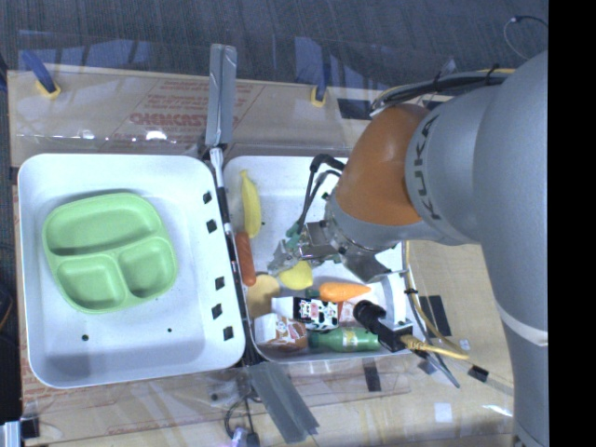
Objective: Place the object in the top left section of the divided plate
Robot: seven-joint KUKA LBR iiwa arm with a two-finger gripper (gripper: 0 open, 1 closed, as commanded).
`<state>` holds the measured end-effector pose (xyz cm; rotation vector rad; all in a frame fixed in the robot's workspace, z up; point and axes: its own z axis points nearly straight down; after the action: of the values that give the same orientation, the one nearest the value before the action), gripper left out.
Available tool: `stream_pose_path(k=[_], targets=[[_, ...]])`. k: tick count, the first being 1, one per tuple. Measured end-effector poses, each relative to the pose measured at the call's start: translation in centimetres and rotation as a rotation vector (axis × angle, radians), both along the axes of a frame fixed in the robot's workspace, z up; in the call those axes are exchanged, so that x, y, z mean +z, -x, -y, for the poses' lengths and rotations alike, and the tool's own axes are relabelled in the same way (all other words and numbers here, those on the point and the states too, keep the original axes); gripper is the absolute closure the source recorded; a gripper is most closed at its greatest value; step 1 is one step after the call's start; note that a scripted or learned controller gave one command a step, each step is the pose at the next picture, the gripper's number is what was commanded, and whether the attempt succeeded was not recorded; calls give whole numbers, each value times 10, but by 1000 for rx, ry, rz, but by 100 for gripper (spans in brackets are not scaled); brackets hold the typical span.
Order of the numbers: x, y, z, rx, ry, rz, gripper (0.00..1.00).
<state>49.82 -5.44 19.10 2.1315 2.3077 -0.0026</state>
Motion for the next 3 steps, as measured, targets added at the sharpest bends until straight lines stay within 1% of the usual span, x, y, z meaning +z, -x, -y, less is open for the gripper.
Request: stream_pose_path(k=[1,2,3], targets=[[0,0,0,0,0,0,0],[9,-1,0,4,0,0,100],[0,-13,-66,-142,0,0,100]])
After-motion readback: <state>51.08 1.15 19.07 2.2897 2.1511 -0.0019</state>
